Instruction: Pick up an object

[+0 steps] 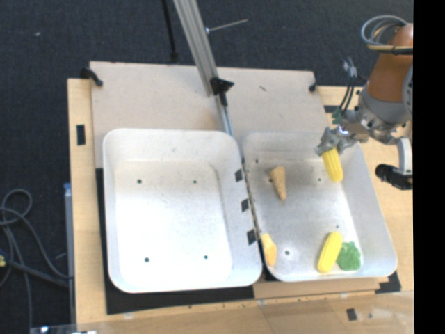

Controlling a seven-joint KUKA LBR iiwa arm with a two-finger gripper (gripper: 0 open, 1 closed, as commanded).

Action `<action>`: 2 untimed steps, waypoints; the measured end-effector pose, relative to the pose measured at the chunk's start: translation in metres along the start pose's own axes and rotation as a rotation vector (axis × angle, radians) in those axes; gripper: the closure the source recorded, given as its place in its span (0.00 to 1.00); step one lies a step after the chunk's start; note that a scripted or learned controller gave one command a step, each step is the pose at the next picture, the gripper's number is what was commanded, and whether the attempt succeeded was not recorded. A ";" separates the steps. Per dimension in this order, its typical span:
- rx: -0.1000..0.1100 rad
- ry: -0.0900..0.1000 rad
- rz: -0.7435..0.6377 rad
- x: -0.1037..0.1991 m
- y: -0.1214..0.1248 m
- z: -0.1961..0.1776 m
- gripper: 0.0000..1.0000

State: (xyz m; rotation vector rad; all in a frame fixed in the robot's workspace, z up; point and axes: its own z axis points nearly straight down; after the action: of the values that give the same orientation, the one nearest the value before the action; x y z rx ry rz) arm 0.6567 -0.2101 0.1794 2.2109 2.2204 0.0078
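The left bin point(174, 207) offers bare floor. In the right bin point(306, 207), an orange piece point(268, 249) lies against the near-left wall, a tan cone point(279, 182) sits mid-floor with room around it, and a second corn cob point(329, 251) touches a green piece point(349, 256). The gripper point(334, 145) appears pinched on a yellow corn cob point(333, 164) hanging below, seemingly lifted near the far-right rim; raising it clear remains.

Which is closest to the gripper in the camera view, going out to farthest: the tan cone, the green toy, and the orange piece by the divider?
Measured from the gripper:
1. Tan cone, mid right bin, toward the divider.
2. Green toy, front right corner.
3. Orange piece, front edge by the divider.
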 end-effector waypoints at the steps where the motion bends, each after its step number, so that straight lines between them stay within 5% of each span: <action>1: -0.001 -0.001 -0.002 -0.004 0.002 -0.066 1.00; 2: 0.006 0.000 -0.004 -0.005 0.003 -0.071 1.00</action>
State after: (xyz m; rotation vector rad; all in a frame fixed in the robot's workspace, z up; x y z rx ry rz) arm 0.6591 -0.2152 0.2501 2.2089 2.2278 0.0011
